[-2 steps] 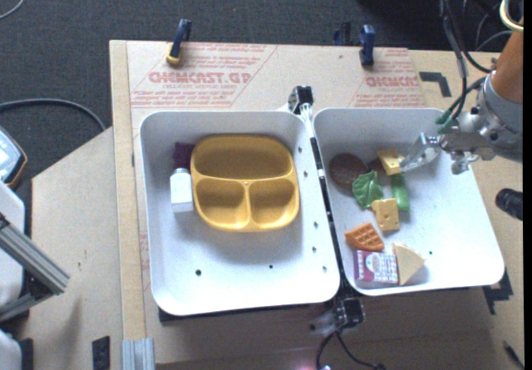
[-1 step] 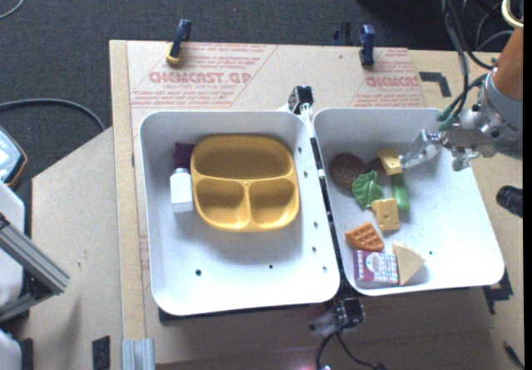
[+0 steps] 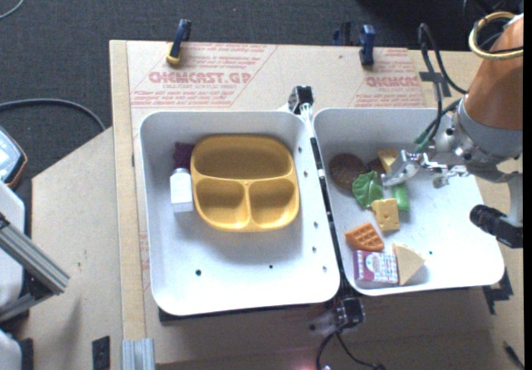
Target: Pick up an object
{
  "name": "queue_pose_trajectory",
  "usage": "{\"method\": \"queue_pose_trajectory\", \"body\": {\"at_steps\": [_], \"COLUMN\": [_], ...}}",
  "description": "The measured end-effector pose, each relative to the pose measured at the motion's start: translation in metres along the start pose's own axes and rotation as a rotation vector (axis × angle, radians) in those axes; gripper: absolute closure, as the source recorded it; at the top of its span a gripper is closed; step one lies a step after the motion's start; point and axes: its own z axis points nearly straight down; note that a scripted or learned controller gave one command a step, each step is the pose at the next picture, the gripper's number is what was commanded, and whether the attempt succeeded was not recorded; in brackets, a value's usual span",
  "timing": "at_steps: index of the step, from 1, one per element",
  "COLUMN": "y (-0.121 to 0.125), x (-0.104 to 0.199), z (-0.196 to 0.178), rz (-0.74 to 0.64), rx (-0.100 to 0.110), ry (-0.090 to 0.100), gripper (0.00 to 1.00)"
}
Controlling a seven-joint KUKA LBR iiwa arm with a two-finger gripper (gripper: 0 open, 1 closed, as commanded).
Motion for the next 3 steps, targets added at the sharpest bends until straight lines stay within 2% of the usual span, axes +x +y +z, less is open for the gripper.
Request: {"method": "queue_pose_trajectory", "body": {"at_steps": [2, 3], "y": [0.001, 0.0], "x": [-0.004, -0.003], "z": [0.126, 0.137], "rz": [0.0, 0.0], "rx": [0.002, -0.002], "ry": [0.001, 0.0], "gripper": [0.0, 0.0]}}
